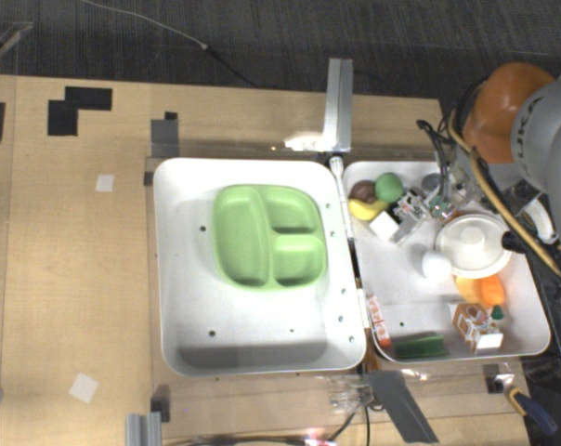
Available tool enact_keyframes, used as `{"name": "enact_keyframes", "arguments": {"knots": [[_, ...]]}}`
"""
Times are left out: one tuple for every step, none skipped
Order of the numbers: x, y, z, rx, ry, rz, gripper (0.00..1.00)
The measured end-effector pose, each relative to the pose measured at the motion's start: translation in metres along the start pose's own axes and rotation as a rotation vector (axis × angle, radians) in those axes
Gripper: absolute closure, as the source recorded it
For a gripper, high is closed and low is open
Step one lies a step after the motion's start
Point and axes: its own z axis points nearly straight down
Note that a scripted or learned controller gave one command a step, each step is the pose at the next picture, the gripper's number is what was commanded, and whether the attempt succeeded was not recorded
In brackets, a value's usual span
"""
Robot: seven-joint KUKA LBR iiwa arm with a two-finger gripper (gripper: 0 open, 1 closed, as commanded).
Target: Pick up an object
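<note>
The objects to pick crowd the right bin point(406, 291). At its far left corner sit a brown ball point(362, 191), a green ball point(388, 187) and a yellow banana point(366, 209), touching one another, with a small white block point(384, 225) just beside them. A white ball point(435, 266) lies near the middle, an orange piece point(483, 291) toward the right wall, a printed carton point(476, 327) at the near right corner and a dark green bar point(420, 347) along the near edge.

The gripper point(427, 204) hangs over the far part of this bin, just right of the white block; whether it is spread or closed, or has hold of anything, cannot be told. A round white part of the arm point(472, 242) covers the bin's right half.

Bare floor shows in the bin's middle and near left. The left bin point(183, 333) holds a green divided tray point(267, 236), with free room at its near edge. Both bins rest on a pale wooden bench point(67, 277); dark carpet point(262, 17) lies beyond.
</note>
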Motion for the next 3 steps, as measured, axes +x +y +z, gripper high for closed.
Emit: {"name": "enact_keyframes", "arguments": {"knots": [[0.026,-0.057,0.004,-0.043,-0.042,0.057,0.00],[0.080,-0.127,0.006,-0.053,-0.042,0.213,0.00],[0.076,-0.125,-0.007,-0.063,-0.057,0.213,1.00]]}}
